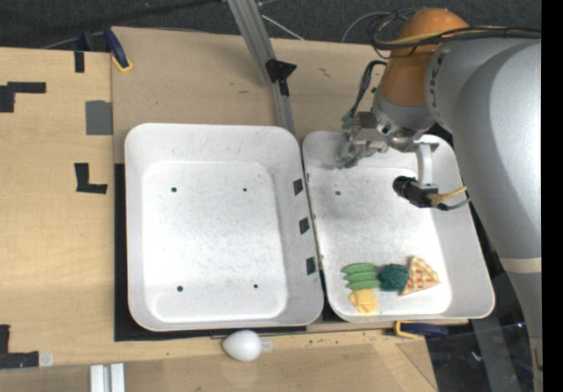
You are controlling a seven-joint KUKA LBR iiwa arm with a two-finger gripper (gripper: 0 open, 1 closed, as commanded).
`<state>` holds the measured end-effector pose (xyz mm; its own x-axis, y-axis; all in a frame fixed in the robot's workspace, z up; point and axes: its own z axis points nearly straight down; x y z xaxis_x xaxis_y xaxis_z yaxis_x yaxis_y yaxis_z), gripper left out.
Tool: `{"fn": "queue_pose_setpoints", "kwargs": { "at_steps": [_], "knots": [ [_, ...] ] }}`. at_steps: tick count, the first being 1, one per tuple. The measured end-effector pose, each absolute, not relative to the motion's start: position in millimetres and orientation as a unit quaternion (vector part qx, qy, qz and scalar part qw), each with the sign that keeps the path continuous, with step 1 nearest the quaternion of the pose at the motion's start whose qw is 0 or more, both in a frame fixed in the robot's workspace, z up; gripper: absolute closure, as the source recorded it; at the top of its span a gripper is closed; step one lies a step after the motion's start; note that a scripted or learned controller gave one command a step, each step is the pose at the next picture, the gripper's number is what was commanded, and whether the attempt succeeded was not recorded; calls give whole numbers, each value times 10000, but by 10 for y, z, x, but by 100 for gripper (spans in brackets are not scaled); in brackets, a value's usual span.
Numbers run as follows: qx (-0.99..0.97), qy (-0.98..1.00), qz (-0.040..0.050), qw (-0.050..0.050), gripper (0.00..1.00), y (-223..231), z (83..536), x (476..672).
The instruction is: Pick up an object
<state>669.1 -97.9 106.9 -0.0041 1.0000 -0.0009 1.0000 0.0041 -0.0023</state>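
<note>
Gripper hangs low over the far left corner of the right bin, close to that bin's far rim; can't tell how it is set, and nothing can be made out in it. Grey arm with orange band comes in from the right, over the bin's far right side. Pickable things sit bunched at the near edge of the right bin, well apart from the gripper: green pea pod, yellow piece just in front of it, dark green broccoli-like piece beside them, pizza slice touching the broccoli on its right. Left bin shows small dark dots on its floor. White egg-like thing lies on the worktop just outside the left bin's near edge. Black tape marks on the worktop's left side. Metal pole slants in from the far edge. No readable writing or labels.
</note>
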Motion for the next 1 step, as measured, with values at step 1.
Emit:
{"fn": "queue_pose_setpoints", "kwargs": {
  "at_steps": [1],
  "knots": [
    [-7064, -7078, -17, -18, 100, -929, 1700, 6700]
  ]
}}
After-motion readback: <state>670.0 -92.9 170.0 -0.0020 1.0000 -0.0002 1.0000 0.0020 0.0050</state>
